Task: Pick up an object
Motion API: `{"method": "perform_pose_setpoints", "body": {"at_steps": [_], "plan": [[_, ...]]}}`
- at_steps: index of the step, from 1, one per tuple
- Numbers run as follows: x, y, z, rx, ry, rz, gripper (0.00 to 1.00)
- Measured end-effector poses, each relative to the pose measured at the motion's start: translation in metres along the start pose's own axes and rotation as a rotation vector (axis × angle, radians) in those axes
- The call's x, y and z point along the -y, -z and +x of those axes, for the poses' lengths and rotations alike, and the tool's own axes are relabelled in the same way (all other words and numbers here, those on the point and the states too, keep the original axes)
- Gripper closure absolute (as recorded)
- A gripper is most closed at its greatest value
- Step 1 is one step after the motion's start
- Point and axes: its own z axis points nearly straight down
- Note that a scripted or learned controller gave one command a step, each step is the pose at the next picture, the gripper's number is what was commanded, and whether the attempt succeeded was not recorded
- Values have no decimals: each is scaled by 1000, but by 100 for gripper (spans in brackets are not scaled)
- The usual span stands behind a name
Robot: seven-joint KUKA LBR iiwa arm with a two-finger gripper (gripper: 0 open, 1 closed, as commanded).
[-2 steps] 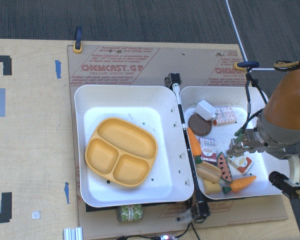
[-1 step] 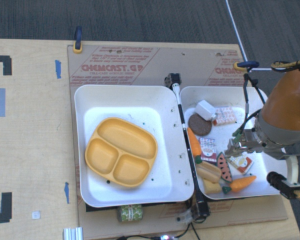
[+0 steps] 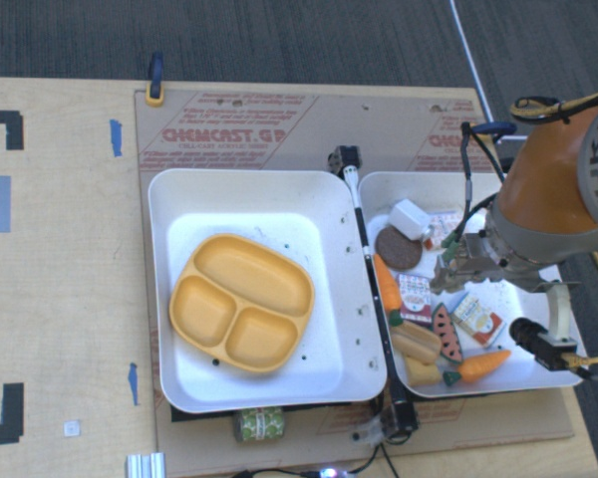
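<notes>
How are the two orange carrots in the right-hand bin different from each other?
The carrot by the divider lies lengthwise along the bin's left wall; the carrot at the front lies slanted near the front edge. The front one shows a green top; I can't see one on the other. Both are orange toy food in the right bin.

dark grey carpet floor (image 3: 279, 18) beyond a pale wooden bench (image 3: 60, 297)

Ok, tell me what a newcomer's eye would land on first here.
First the yellow divided plate, alone in the left bin. Next the arm's orange band at the right, above the right bin, where toy foods such as a carrot and a watermelon slice lie crowded.
</notes>
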Motion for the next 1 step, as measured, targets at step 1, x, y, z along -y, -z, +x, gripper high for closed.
{"method": "perform_pose_setpoints", "body": {"at_steps": [1], "plan": [[0, 0, 0, 0, 0, 0, 0]]}}
